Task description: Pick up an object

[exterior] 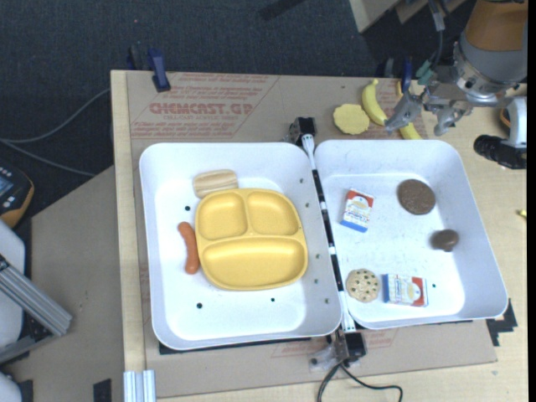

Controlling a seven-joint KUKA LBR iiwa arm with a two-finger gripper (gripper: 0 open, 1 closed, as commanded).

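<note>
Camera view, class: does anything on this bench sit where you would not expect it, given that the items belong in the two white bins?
Yes. A banana and a yellow chip-like piece lie on the bare bench, beyond the far rim of the right bin, close to the gripper. The other items lie inside the bins.

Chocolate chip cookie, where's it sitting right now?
The chocolate chip cookie lies in the right bin, near its front left corner, just left of a small carton and below the other small carton.
</note>
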